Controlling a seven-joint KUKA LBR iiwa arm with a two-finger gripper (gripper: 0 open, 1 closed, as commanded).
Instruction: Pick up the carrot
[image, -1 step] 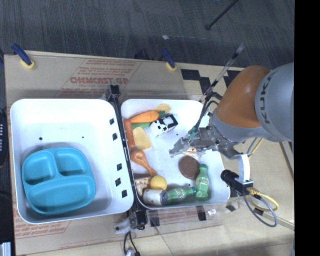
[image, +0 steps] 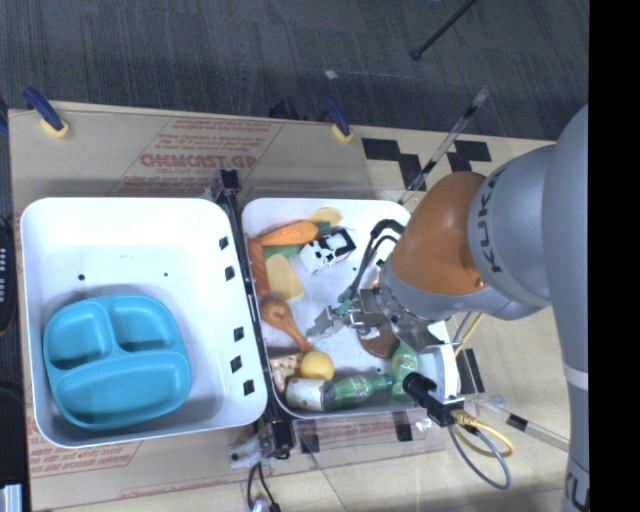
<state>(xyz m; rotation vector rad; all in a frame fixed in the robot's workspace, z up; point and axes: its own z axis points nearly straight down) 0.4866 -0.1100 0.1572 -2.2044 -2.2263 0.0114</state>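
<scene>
The carrot (image: 285, 235) lies near the back of the right bin (image: 375, 210), just beside a black-and-white toy (image: 328, 248) and a yellow block (image: 283, 279). The gripper (image: 335, 318) hovers mid-bin, well apart from it — fingers spread, grasping nothing. A green bottle (image: 350, 390) lies along the front wall; the left bin (image: 120, 215) holds a blue tray (image: 115, 358).

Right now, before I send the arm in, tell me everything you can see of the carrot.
The carrot is a smooth orange piece, plastic-looking, lying flat near the far left corner of the right bin. It runs roughly across the bin, its thicker end toward the black-and-white toy, which it seems to meet. A second orange piece angles down from its left end along the bin wall. The gripper sits apart from it, nearer the bin's middle.
</scene>
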